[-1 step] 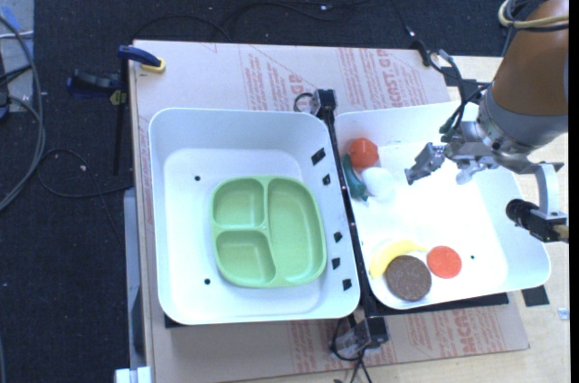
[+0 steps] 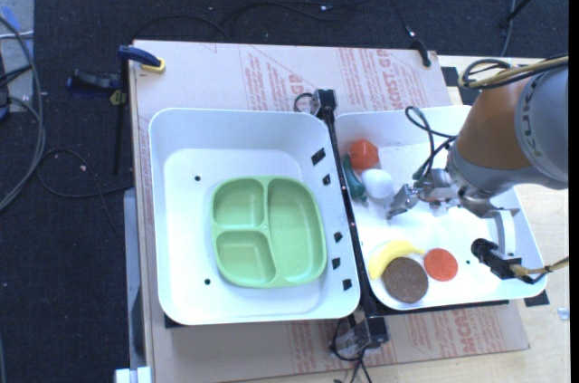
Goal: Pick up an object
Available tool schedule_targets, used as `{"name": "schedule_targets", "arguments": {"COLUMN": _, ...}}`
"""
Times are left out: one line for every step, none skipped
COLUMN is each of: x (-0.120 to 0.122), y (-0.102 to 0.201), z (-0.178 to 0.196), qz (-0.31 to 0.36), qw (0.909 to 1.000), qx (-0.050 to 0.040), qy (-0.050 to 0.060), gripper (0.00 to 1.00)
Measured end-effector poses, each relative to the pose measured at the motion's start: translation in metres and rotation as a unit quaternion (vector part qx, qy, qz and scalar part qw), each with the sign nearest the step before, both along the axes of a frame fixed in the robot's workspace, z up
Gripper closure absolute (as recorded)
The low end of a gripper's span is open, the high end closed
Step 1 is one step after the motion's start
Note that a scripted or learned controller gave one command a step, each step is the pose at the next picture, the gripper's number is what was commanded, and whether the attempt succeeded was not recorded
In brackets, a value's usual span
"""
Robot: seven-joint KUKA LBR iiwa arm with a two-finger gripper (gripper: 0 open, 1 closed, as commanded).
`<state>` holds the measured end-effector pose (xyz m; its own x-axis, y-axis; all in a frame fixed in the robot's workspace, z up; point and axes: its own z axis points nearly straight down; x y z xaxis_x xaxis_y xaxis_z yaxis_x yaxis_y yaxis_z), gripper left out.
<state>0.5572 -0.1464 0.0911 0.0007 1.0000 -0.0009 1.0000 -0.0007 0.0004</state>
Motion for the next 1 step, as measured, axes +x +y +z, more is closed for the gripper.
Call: {"name": "schedule_targets", "arguments": {"x": -0.0195, "y": 0.0022, "z": 0.0056, "qz": 0.001, "qw": 1.0, "qx": -0.0004, "qy": -0.005, "gripper": 0.0}}
